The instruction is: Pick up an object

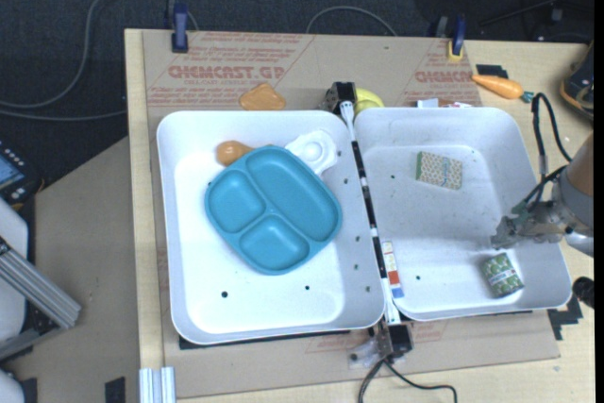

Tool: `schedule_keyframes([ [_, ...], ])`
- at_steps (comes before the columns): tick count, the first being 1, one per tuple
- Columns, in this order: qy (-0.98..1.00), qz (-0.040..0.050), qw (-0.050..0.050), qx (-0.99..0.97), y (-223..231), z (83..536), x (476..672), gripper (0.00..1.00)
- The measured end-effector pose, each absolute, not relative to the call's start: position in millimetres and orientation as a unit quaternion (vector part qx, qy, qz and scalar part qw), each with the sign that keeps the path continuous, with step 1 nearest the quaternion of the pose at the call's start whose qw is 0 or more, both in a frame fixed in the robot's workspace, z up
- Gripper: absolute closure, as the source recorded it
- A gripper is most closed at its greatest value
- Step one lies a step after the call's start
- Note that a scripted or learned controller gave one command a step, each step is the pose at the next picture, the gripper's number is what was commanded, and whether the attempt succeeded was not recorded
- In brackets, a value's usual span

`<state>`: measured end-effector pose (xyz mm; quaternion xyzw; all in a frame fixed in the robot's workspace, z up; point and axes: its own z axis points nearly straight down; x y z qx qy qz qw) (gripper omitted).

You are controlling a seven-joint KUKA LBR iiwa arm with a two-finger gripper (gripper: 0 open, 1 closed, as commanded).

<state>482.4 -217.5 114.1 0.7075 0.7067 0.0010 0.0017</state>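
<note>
**Camera view: gripper at right bin, near green pack**

Camera view shows a bench [142, 203] bearing two white bins side by side. Around the bins lie several loose items. An orange piece [261, 96] rests on the bench behind the left bin [189, 297]. A yellow item [366, 99] and a black part [338, 94] sit at the rear junction of the two bins. A carrot-shaped item [497, 87] lies on the bench at the rear right corner. Two blue clamps [178, 25] hold the rear edge of the bench. Cables run over the dark floor behind the bench and below its front edge.

The left bin holds a blue tray [274, 209] with three compartments, tilted diagonally. A white cup-like item [313, 150] touches the rear edge of the tray. An orange ball [229, 151] lies just beside the tray's rear left corner.

The right bin [444, 297] holds a checked square pack [440, 170] near its rear wall and a green pack [503, 274] near its front right corner. The two are well apart.

The gripper [517, 232] sits over the right side of the right bin, just behind the green pack. Nothing is seen between its fingers. Whether the fingers are apart or together cannot be determined at this resolution. The arm [578, 212] enters from the right, with a dark cable looping above it.
</note>
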Motion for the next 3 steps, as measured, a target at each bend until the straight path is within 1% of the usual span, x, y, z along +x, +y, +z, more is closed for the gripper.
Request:
schedule_keyframes([
  [1,0.706,0.0008,0.001,0.708,-217,113,482.1,0.00],
  [2,0.706,0.0013,0.003,0.708,-218,124,482.8,1.00],
  [3,0.706,0.0011,0.002,0.708,-217,123,482.5,0.00],
])
